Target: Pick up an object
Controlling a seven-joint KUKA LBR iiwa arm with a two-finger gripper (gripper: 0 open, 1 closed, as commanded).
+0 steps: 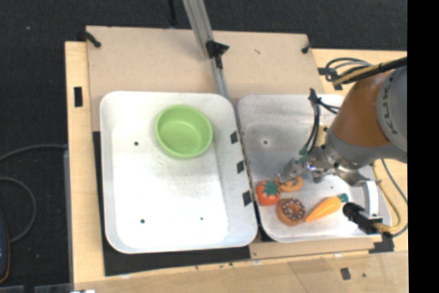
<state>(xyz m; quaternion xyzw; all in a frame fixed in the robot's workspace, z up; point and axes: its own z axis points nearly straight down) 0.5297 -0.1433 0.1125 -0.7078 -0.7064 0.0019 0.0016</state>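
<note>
The right bin (274, 123) holds an orange tomato-like toy (267, 193), a brown donut-like toy (291, 211), an orange carrot toy (323, 208) and a small orange-and-grey toy (290, 182), all near its front edge. My gripper (300, 169) hangs low over the small orange-and-grey toy, right above it or touching it. The orange band and grey wrist (360, 123) rise to the right of it. Whether anything sits between the fingers is too small to make out.
A green bowl (183, 132) stands in the left bin (137, 216), towards its back. A metal pole (195, 7) slants up from between the bins at the back. Black cables (346, 68) lie at the right back of the bench.
</note>
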